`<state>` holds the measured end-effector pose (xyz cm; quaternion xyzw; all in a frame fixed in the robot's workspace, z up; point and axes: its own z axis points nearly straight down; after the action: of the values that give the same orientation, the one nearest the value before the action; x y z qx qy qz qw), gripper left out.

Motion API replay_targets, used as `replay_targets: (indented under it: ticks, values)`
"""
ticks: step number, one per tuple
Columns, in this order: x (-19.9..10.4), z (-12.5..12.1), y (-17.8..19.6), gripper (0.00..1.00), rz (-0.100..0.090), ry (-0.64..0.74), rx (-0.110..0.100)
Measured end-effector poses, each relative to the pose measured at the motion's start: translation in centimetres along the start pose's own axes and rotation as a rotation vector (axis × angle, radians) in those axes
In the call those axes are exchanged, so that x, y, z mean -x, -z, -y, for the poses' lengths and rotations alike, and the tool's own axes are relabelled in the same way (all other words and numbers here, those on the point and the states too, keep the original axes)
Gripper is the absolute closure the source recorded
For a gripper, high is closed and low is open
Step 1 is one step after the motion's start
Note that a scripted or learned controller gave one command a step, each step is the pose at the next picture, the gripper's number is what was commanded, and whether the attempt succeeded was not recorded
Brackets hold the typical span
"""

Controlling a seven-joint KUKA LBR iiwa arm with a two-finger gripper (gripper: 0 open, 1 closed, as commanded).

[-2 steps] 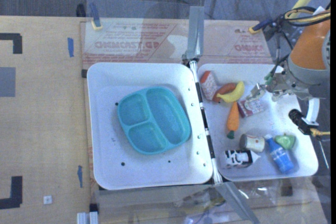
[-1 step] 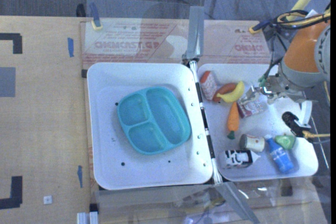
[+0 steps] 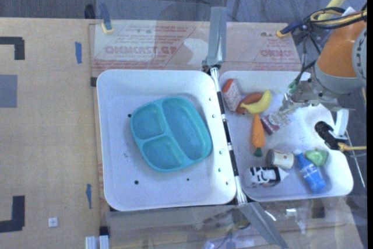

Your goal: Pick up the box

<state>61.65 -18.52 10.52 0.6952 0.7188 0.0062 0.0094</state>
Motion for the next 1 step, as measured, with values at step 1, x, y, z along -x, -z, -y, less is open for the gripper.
replay_targets:
  ticks: [1]
  values:
    - [-0.01,0.01,-0.02,0.0,0.0,0.0,0.0]
